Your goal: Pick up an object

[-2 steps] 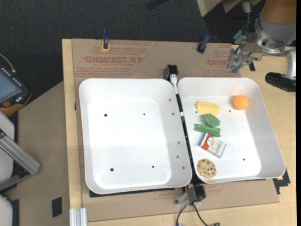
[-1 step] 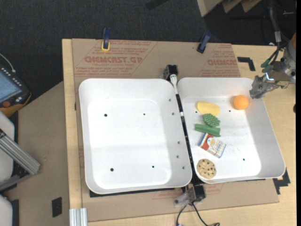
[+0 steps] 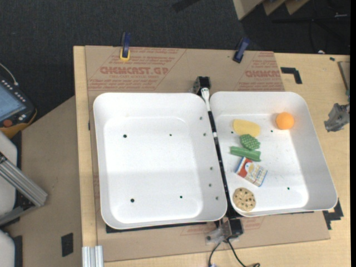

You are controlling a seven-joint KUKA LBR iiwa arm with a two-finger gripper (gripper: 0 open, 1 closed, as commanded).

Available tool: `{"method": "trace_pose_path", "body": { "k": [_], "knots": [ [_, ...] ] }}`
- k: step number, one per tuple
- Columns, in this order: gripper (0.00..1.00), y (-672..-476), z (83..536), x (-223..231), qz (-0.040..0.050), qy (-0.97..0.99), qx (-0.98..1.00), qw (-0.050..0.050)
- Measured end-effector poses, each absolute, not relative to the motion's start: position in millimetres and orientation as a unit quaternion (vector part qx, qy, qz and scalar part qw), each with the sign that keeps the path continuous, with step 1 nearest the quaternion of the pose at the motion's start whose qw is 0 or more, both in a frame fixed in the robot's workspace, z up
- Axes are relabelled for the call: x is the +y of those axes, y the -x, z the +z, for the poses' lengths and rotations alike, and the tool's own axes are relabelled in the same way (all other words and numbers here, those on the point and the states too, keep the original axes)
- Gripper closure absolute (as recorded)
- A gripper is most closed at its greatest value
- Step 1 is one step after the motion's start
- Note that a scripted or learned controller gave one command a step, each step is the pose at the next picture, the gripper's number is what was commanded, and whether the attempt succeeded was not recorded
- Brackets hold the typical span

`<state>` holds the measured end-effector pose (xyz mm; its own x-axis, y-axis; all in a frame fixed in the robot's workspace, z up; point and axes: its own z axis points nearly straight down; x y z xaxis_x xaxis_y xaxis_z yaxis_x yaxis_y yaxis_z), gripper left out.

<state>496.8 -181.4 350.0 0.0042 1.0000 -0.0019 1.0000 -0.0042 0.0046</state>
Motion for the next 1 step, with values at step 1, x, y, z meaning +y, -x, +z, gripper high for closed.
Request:
{"method": "trace_pose_path", "body": {
  "k": [1],
  "knots": [
    [1.00,-477.7,311.5,-226.7,-0.0013,-0.709,0.705,-0.001]
  ]
}}
